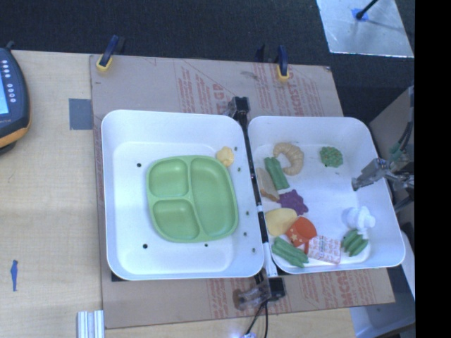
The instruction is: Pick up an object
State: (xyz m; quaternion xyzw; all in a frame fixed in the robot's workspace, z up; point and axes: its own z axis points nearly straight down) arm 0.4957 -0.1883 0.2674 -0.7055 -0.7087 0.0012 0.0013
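my fingers (361,180): at the right rim of the right bin, metal tips pointing left over the bin wall; nothing between them; open or closed, I cannot tell, the view is too small and blurred there
right bin (310,127): white, shallow, holds all the loose toy food
left bin (127,259): white, touching the right bin along the middle seam
green tray (192,199): three compartments, lies flat in the left bin, compartments bare
yellow piece (225,155): small, in the left bin just beside the tray's upper right corner
pretzel ring (289,158): tan, upper middle of the right bin
broccoli (331,156): green, upper right of the right bin, near my fingers but apart from them
green stick (275,173): long, tilted, touching the pretzel ring's left side
purple piece (294,202): centre-left of the right bin, below the green stick
yellow lemon shape (280,222): just below the purple piece
red piece (303,229): touching the lemon shape on its right
pea pod (289,253): green, lower left corner area of the right bin
red-and-white packet (325,250): flat, at the bottom wall
white piece (359,219): right side, below my fingers
small green piece (354,243): just beneath the white piece, possibly a pepper
counter (49,210): light wood, cardboard sheet under both bins
blue clamps (282,63): on the cardboard's far edge
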